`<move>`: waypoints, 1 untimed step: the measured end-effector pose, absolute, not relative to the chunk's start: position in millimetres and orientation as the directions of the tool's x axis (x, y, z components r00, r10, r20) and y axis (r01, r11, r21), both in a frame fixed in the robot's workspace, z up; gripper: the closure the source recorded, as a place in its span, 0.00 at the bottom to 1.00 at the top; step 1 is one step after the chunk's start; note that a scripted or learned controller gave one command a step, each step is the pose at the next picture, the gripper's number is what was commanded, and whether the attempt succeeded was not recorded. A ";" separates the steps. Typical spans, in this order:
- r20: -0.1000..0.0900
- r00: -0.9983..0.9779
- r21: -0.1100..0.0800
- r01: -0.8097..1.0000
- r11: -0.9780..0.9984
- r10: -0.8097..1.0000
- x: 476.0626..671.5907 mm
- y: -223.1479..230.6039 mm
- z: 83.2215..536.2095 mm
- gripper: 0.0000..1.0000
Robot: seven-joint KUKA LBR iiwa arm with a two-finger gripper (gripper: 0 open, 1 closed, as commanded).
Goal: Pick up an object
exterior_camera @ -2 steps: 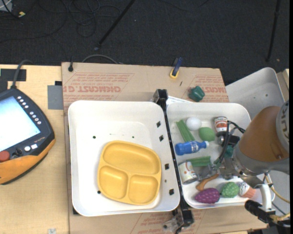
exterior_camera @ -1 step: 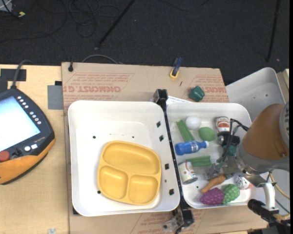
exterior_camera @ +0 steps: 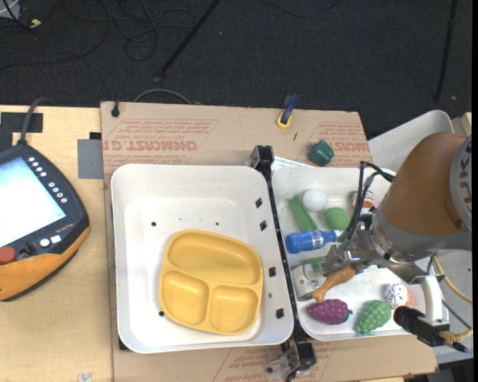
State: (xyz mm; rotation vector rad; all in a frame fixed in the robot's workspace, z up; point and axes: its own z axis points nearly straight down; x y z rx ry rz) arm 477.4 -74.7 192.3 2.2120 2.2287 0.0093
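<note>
Smooth white plastic bins (exterior_camera: 135, 213). Shiny yellow plastic tray (exterior_camera: 211, 281). Bumpy plastic grapes, purple (exterior_camera: 328, 311) and green (exterior_camera: 372, 316). Glossy blue bottle (exterior_camera: 311, 239). Rough brown cardboard (exterior_camera: 223, 138) with red print. Pale wooden bench (exterior_camera: 56, 325). Dark, fuzzy carpet (exterior_camera: 223, 38) behind.

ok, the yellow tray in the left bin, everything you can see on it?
The yellow tray is a glossy, plastic-looking divided plate with rounded corners: one long compartment along the far side, two smaller ones nearer the camera. It lies flat and upright on the floor of the left bin, turned at a slight angle, toward the bin's near right part. Nothing sits in it; only the bin touches it.
</note>
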 end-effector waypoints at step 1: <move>0.003 -0.008 0.006 1.000 0.008 1.000 522.6 -5.9 254.6 1.00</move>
